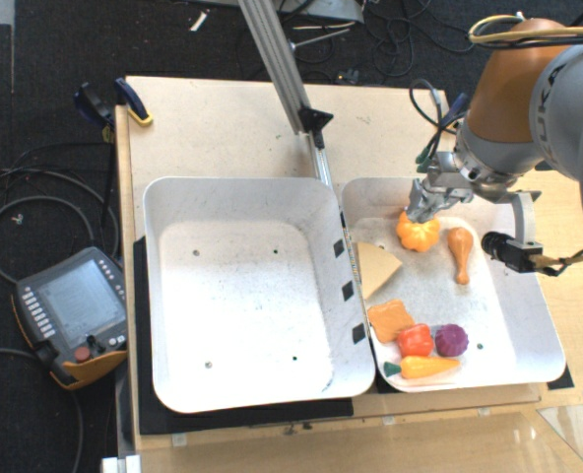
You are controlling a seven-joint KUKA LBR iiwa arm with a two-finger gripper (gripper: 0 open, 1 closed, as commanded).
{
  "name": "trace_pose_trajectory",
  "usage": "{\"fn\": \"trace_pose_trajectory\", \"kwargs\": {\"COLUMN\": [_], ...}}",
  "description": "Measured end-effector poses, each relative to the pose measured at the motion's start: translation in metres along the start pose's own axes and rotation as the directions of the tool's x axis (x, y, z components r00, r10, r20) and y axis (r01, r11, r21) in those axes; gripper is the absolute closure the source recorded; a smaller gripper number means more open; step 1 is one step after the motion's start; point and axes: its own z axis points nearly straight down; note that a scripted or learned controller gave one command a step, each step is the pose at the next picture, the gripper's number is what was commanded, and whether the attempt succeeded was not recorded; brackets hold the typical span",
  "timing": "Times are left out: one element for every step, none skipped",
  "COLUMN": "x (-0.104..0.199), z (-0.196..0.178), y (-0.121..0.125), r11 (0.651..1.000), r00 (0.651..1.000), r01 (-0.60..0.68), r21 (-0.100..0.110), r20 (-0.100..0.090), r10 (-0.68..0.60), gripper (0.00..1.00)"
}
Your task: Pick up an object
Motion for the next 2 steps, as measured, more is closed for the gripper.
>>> {"fn": "trace_pose_trajectory", "kwargs": {"x": [0.045,0.096], "z": [-0.016,-0.009], "y": [-0.021,-0.046], "r11": [1.000,1.000], "r00": [1.000,1.000], "r01": [0.005,0.005], "r21": [0.006,0.009], "r20": [-0.003,-0.003], "r10": [-0.005,-0.005], "gripper": [1.00,1.00]}}
